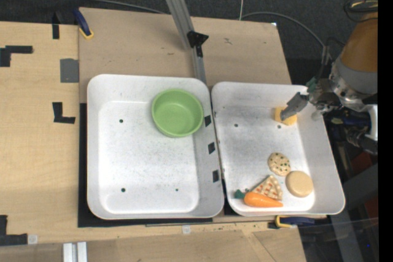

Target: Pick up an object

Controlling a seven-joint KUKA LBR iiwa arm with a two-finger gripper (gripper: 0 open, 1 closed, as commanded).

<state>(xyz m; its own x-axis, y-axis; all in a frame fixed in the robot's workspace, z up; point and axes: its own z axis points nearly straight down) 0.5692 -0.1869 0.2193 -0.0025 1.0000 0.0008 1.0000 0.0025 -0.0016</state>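
Green bowl [177, 112], one; one carrot [260, 199].

Two white bins are seen, a left bin [104, 150] and a right bin [245, 132]. One green bowl [177, 112], one yellow block [287, 117], one spotted cookie [279, 163], one tan round piece [299, 184], one pizza slice [269, 186] and one carrot [263, 199] are counted.

One fixed camera looks down from above at a slant on the worktop [153, 34], far enough to take in both white bins [110, 132] side by side, with the arm [359, 61] at the right edge.
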